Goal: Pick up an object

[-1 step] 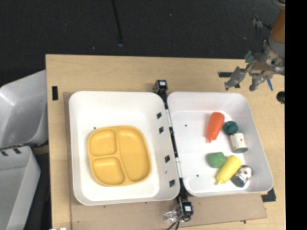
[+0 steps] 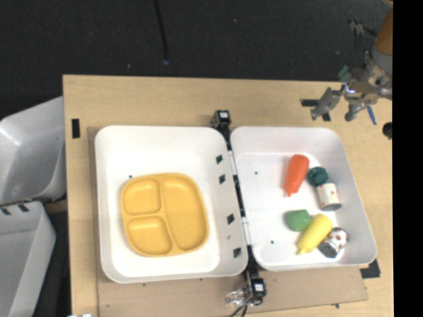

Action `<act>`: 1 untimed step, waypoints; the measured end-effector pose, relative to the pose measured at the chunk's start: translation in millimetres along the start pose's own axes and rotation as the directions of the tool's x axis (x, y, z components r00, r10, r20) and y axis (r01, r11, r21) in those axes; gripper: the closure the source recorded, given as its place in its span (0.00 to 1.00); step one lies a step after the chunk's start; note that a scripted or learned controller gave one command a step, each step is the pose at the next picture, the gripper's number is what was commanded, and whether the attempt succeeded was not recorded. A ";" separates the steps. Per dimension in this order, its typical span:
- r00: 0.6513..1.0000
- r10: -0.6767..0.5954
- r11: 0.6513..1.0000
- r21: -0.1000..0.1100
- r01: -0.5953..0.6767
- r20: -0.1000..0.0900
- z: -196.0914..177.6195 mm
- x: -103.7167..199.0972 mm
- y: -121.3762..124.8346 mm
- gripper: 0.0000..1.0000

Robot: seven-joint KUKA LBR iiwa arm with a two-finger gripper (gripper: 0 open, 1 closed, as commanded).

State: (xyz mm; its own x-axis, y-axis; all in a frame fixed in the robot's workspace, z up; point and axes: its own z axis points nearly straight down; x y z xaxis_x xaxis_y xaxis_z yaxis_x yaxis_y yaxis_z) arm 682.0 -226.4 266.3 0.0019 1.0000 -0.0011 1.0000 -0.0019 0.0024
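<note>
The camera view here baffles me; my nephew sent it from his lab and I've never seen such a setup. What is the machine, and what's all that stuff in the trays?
One fixed camera looks down at a slant on a wooden bench. Two shallow white bins sit side by side. The left bin holds a yellow divided plate. The right bin holds small toys: an orange carrot, a dark green piece, a small can, a light green piece, a yellow bottle and a red-and-white item. The robot arm comes in at the upper right; its claw hangs over the bench beyond the right bin, holding nothing. Its job is to pick something up.
</note>
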 end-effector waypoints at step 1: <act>1.000 -0.005 1.000 0.004 0.005 0.001 59.9 5.0 0.1 0.00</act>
